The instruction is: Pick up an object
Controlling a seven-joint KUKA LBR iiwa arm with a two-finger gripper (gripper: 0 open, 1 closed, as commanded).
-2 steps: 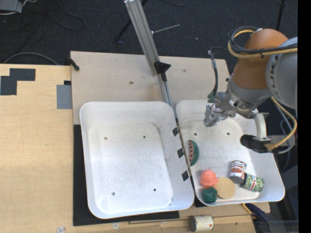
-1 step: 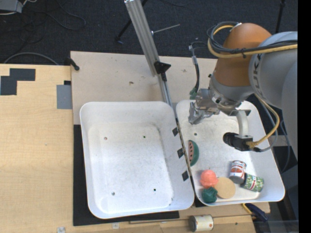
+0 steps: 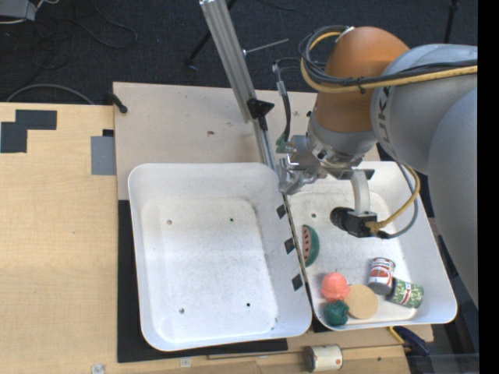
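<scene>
While the grey arm [image 3: 421, 107] reaches in from the right, its gripper [image 3: 295, 174] hangs over the far left corner of the right bin [image 3: 433, 312], close to that bin's rim. Whether the gripper is spread or pressed together cannot be told from this angle, and nothing can be seen held in it.

All the objects to pick lie in the right bin, nearer the viewer than the gripper. A watermelon slice [image 3: 309, 244] lies against the bin's left wall, its long axis running along that wall, from far to near. Toward the near edge sits a cluster:
- a pink ball [image 3: 334, 285];
- a dark green lump [image 3: 337, 312] just in front of the ball;
- a flat tan disc [image 3: 362, 301] beside both.

To the right of the disc is a short red can [image 3: 380, 274] with its silver end turned up and away. A green can [image 3: 406, 293] lies on its side against the red one, its long axis slanting from upper left to lower right.

A silver rail [image 3: 234, 68] slants down from the top of the view to the wall between the bins, passing just left of the gripper. Black clips [image 3: 290, 245] sit along that wall. The left bin [image 3: 203, 248] shows a white floor with a few small dark dots. Both bins rest on a pale wooden bench [image 3: 54, 232], and a small cylinder [image 3: 323, 357] lies on the bench's near edge.
</scene>
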